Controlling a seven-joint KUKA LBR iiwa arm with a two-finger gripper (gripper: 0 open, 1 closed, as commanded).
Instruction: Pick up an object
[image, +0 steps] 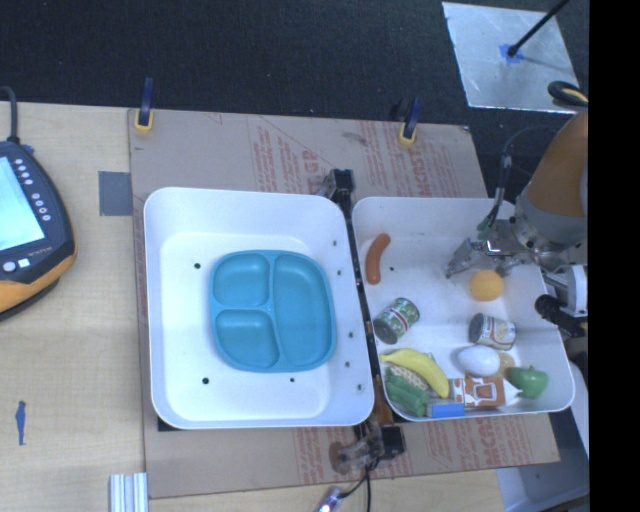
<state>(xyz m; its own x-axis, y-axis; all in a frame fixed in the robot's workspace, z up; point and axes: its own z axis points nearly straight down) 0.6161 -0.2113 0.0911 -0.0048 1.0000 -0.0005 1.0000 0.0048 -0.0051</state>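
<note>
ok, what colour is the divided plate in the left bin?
Light blue. The divided plate shows clearest in the camera view, lying flat in the white left bin.

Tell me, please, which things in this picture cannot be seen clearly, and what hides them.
- Arm: cut off by the right side of the camera view, so its upper part is unseen.
- Claw: small and dark above the orange ball; its grip cannot be judged.
- Cans and: labels too small to read.
- Carton: partly covered by the egg and the banana.
- Handheld screen: cut off by the left edge.
</note>
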